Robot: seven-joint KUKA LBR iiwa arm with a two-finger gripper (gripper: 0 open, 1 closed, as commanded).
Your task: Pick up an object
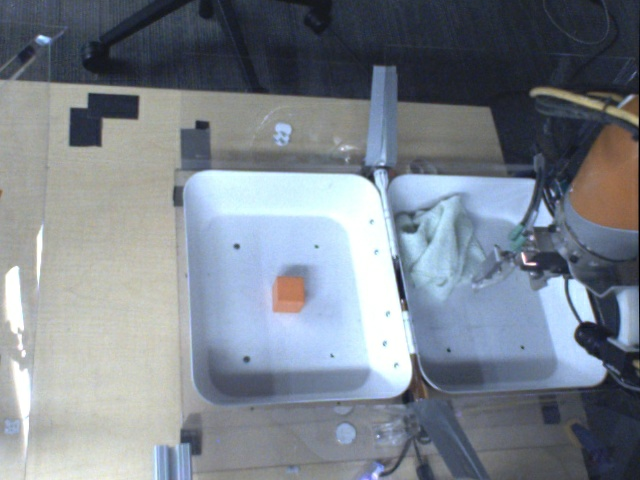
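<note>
The claw [487, 268] sits low in the right bin [500, 358], reaching in from three o'clock, its thin metal fingers pointing toward nine o'clock. The fingertips lie at the edge of a crumpled white cloth [438, 240], touching or very nearly touching its three o'clock side. Whether the claw is spread or closed cannot be told from this angle; nothing can be seen clamped between its fingers. Behind the claw, at three o'clock, the wrist carries small green and red fittings and dark cables, and above that rises the arm [605, 193] with its orange band and grey casing.

The cloth lies bunched in the bin's ten o'clock part, pressed close against the wall that the two bins share.

Across that shared wall, at nine o'clock from the claw and well apart from it, lies the left bin [220, 368]. An orange block [289, 294] rests near the middle of its floor, standing alone and away from every wall.

Both bins rest side by side on the pale wooden bench [100, 298]. A grey metal post [381, 118] stands at twelve o'clock where the bins meet. Black tape marks [100, 116] lie on the bench toward ten o'clock. Beyond the bench, at twelve o'clock, the black legs of a chair base [215, 8] spread over dark carpet.
</note>
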